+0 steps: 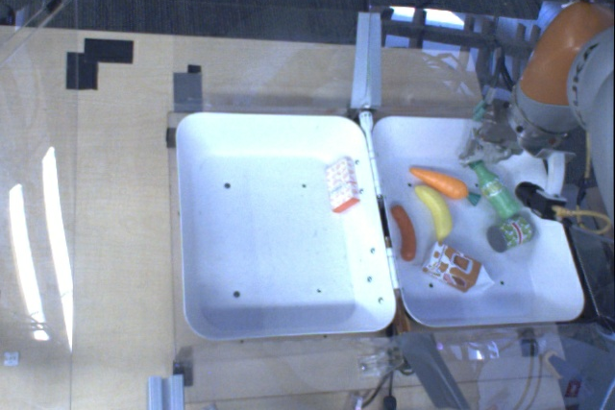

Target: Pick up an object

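My tool point(487, 141) hangs over the right bin's point(562, 302) far edge, grip state I cannot tell, just beside the green bottle point(493, 189), which looks light, rigid and slick, so I'd pinch it across its narrow middle.

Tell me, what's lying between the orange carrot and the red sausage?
The yellow banana lies between the carrot and the sausage, on the right bin's floor, seen in the camera view.

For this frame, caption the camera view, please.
Gripper hovers over right bin near green bottle; small carton in left bin.
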Controlling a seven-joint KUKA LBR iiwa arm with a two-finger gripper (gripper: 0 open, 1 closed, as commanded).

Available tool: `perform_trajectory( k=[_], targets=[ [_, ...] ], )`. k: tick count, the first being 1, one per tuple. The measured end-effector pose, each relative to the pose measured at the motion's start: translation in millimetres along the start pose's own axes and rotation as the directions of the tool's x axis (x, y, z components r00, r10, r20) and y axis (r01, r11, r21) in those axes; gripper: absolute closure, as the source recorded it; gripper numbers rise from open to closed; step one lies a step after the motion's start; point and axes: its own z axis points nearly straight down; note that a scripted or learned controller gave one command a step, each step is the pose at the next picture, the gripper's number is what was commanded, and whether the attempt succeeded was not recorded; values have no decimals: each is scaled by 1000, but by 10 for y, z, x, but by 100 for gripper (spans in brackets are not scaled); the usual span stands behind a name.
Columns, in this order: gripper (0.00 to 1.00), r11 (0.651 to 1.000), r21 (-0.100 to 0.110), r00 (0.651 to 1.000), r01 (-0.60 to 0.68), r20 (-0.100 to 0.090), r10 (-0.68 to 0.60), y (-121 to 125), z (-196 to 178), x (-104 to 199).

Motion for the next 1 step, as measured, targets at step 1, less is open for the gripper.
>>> perform_trajectory(
  k=[1],
  targets=[
    [100, 986, 2, 986, 168, -1, -168, -13, -942, 264]
  ],
)
